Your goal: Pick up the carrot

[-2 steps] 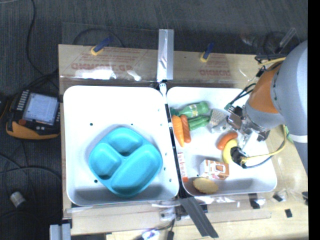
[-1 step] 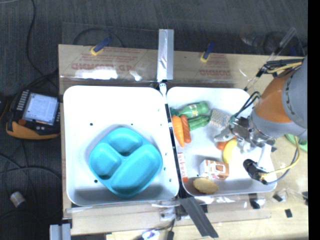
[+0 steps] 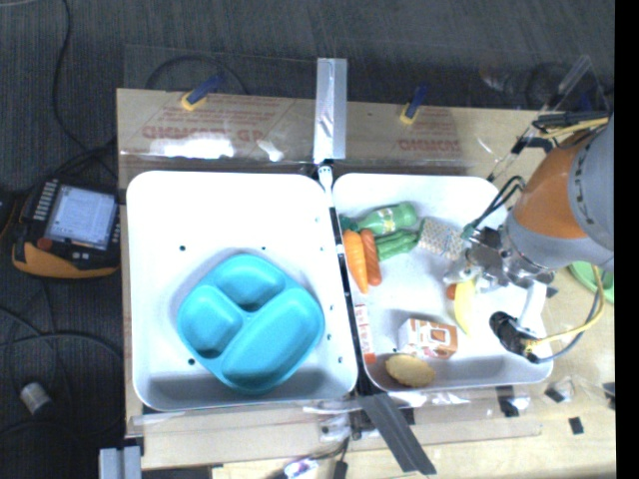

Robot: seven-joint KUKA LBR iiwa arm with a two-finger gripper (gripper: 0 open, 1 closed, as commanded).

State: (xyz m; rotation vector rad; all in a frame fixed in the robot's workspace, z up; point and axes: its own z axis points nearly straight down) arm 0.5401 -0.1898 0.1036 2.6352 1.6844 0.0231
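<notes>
Against the right bin's point(image 3: 479, 183) left wall, the carrot point(image 3: 356, 257) touches a hot dog point(image 3: 371, 258); the pincer point(image 3: 477, 267), grip unreadable, might snag both.

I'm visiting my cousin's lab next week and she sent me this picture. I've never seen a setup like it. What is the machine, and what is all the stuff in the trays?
The picture comes from one fixed camera above a bench, looking down at a slant. The grey machine with the orange band on the right is a robot arm; its gripper hangs over the right bin. I cannot tell whether it holds anything.

Two shallow white bins sit side by side. The left bin holds a blue divided plate. The right bin holds toy groceries: a carrot along the bin's left wall, a green bottle, a small carton, a potato-like lump, and a banana close to the gripper.

The arm's job is to pick up the carrot, which lies untouched.
</notes>
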